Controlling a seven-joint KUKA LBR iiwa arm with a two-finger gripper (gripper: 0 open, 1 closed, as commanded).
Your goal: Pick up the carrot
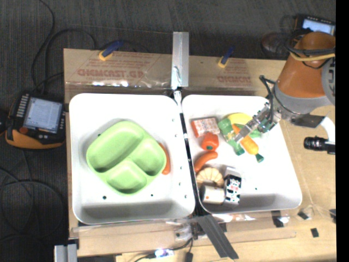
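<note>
Orange carrot [250,144] partly hidden beneath the gripper [240,132].

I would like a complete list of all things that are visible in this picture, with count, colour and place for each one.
Bins: two, white, side by side on the bench.
Divided plate: one, light green, in the left bin.
Orange item: one, at the plate's right edge in the left bin; kind unclear.
Carrot: one, orange with green end, right bin, under the end effector.
Other toy food: several pieces, red, orange, yellow, green and tan, clustered in the right bin's left half.
Small carton: one, black and white, near the right bin's front.
Handheld device: one, dark with screen, left of the bench.
Clamps: two, yellow and blue, at the bench's back edge.
End effector: one, above the carrot.
Arm: one, grey and orange, from the right.
</note>
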